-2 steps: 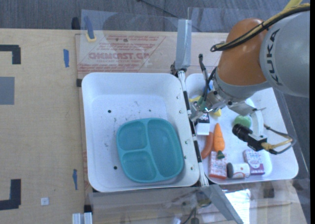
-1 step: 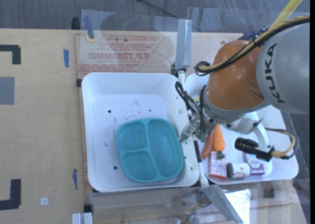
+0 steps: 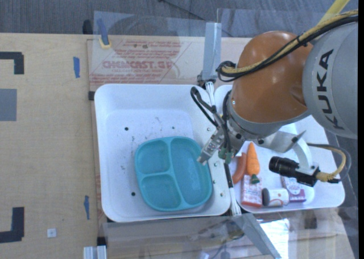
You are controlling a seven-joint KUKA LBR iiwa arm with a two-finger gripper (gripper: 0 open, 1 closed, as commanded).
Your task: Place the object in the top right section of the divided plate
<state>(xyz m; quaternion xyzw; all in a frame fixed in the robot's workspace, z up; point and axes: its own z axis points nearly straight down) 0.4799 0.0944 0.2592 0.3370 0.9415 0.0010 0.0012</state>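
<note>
Pincer (image 3: 213, 151) hovers at divided plate's (image 3: 172, 173) right rim, left bin (image 3: 114, 138).

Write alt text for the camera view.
A grey and orange robot arm reaches from the right, its gripper at the right edge of a teal divided plate in the left white bin. A toy carrot and small packages lie in the right bin.

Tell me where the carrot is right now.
The carrot lies in the right bin, near its left wall, just right of the gripper and above a small red and white packet.
</note>
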